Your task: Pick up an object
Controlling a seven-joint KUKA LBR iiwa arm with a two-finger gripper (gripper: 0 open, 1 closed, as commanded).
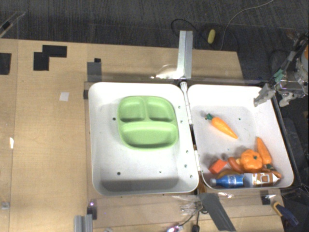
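Bench, two white bins side by side

Left bin [101, 144]: one green divided plate [147, 121], three compartments, lying flat near the middle.

Right bin [241, 98]: toy carrot [222, 124] lying alone on bare floor, well apart from the rest, green top toward the divider. Front right corner: crowded heap comprising an orange pumpkin-like toy [251, 160], a second carrot [263, 150] against the right wall, a small red-orange piece [218, 166], and a blue bottle [231, 181] lying along the front wall with a brown-and-white carton [265, 179] beside it.

Gripper [275, 92]: at the far right corner of the right bin, over the rim; nothing between the fingers; their spread cannot be told at this size.

Handling note, as judgement: the lone carrot is the easiest candidate. Descend straight over its thick middle, fingers across the short axis, clear of walls. The heap invites glancing contact and slipped grasps
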